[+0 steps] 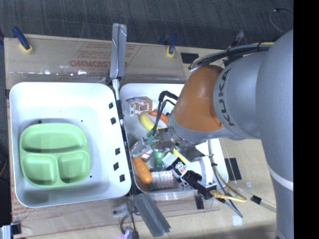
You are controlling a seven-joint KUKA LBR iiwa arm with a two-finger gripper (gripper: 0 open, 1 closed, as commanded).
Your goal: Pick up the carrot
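Observation:
The carrot [142, 171], short and orange, lies near the front left corner of the right bin [127, 133], against its left wall. My gripper [152, 143] hangs low over the middle of that bin, just above and behind the carrot, a little to its right. The grey wrist and orange band cover the bin's right half. I see nothing held in the gripper.
Around the carrot lie a green bottle [158, 158], a labelled can [162, 179], a yellow banana-like piece [146, 121], a small printed box [139, 106] and a black-and-white item [181, 169]. The left bin [65, 96] holds a green divided tray [54, 154].

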